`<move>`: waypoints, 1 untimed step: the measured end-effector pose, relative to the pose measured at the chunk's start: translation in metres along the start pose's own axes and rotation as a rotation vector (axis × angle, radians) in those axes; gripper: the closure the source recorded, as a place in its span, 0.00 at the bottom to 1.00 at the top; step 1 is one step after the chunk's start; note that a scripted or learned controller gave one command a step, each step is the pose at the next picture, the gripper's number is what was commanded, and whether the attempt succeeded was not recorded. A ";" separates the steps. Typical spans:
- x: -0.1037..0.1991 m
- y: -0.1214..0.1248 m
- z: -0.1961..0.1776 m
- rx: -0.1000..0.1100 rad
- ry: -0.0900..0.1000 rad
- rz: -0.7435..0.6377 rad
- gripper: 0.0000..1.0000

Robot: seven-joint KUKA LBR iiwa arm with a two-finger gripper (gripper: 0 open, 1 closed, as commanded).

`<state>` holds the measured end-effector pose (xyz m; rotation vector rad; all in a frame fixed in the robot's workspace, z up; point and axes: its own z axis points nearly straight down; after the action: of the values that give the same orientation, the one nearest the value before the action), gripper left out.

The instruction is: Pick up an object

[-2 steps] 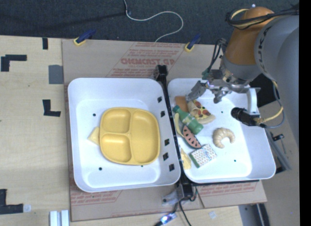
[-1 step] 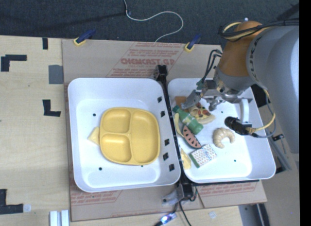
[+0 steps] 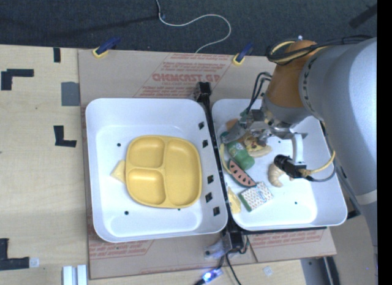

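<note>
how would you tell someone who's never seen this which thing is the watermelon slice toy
Start at the right-hand white bin, the one the grey arm reaches into. Along its left side, below the green toy, lies the watermelon slice, tilted, just above the checkered packet. It is the only piece with a red face, dark seeds and a green rind edge.

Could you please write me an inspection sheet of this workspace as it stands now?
Surface: brown cardboard sheet under two shallow white bins.
Job's things: small toy items in the right white bin, among them a watermelon-slice toy, a croissant-shaped toy and a checkered packet.
Clutter: yellow divided plastic plate in the left white bin.
Grippers: two-finger gripper low over the right bin's pile; grasp unclear.
Cables: thin white cable on the dark floor.
Surroundings: blue-and-yellow clamps on the cardboard's far edge.
</note>
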<state>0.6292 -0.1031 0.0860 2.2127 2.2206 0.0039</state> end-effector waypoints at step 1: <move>-0.002 0.000 -0.014 0.003 -0.001 0.001 1.00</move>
<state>0.6295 -0.1048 0.1000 2.2152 2.2202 0.0004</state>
